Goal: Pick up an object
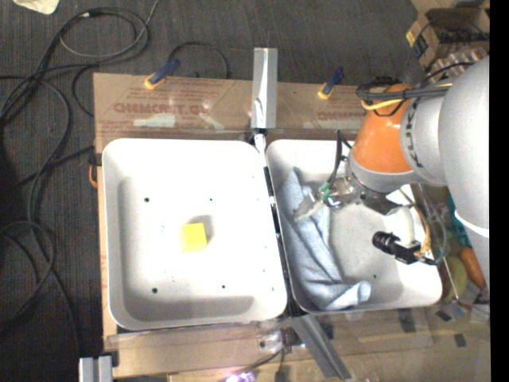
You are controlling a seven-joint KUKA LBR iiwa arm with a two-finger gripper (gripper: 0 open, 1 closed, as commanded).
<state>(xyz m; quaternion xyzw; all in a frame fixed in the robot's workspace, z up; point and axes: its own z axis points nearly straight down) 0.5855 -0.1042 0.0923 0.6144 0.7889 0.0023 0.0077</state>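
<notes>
While the gripper (312, 205) dips at the blue cloth (312, 249) right of centre, jaw state unclear, nothing looks lifted yet.

The scene is viewed by a single fixed camera set above the bench (159, 102), looking down at a slant. Both white bins are framed at middle distance: the left bin (119, 213) at centre left, the right bin (398, 293) at centre right. Dark floor is taken in along the top and left of the frame.
</notes>
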